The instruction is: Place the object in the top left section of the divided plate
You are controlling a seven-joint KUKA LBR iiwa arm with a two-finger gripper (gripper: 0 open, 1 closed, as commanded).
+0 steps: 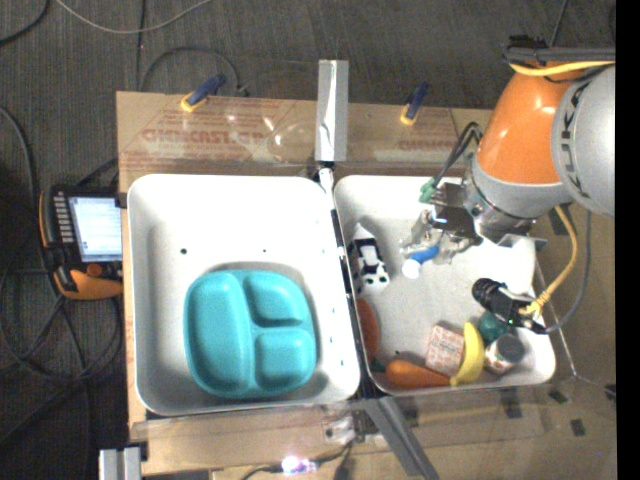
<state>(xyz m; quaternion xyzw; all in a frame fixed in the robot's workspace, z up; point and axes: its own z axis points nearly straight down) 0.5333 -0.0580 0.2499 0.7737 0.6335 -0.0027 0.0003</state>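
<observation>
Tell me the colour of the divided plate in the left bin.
Turquoise blue; the divided plate shows plainly in the camera view.

A grey arm (600,138) with an orange band, black "KUKA" lettering and a yellow cable is observed at upper right.

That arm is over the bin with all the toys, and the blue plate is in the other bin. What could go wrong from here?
Three things, I'd guess:

1. The gripper hangs over open floor of the right bin, with something small and blue beside it; whether anything is held is unclear, so it may come away with nothing.

2. The banana, carrot and small box lie crowded in one corner, so a grab there could catch two.

3. The plate lies beyond the wall between the bins; a low carry might clip it.
</observation>
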